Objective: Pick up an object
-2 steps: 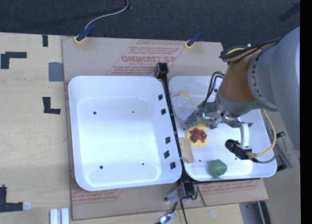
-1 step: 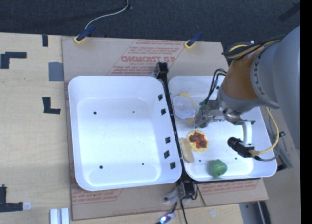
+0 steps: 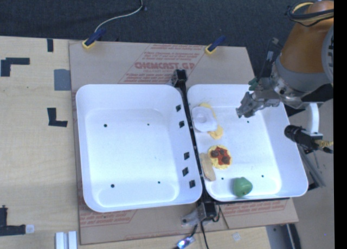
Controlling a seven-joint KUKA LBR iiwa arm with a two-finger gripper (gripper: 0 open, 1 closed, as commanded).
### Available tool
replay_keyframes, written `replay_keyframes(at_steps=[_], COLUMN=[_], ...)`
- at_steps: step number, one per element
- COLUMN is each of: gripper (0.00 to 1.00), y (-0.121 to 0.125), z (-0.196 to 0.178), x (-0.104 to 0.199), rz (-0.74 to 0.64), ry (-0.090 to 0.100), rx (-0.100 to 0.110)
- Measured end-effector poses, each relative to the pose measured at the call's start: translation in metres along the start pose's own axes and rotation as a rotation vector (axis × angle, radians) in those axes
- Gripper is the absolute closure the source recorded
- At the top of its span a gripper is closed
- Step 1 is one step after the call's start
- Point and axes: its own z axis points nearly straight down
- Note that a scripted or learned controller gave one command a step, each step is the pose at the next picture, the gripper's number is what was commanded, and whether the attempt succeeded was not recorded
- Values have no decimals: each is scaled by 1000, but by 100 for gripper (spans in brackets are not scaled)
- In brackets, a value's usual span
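The right bin [image 3: 271,150] holds several small items along its left side. A white cup-like piece [image 3: 201,117] lies near the divider, with a yellow piece [image 3: 216,132] just below it. Lower down sit a round yellow and red item [image 3: 220,156], a tan piece [image 3: 208,171] and a green ball [image 3: 242,186] near the front rim. My gripper [image 3: 245,108] hangs over the upper right part of this bin, to the right of the white piece and apart from all the items. Nothing shows between its fingers.
The left bin [image 3: 130,145] stands beside the right one, joined by a black divider strip [image 3: 184,134]. Both rest on a cardboard sheet [image 3: 157,63] with blue and yellow clamps [image 3: 93,39] at its back corners. A cable [image 3: 130,9] trails behind.
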Motion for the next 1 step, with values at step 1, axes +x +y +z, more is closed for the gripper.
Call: replay_keyframes(at_steps=[1], gripper=[100], y=[20], z=[-280], x=[-13], rz=[1], ry=[-2], rx=[-3])
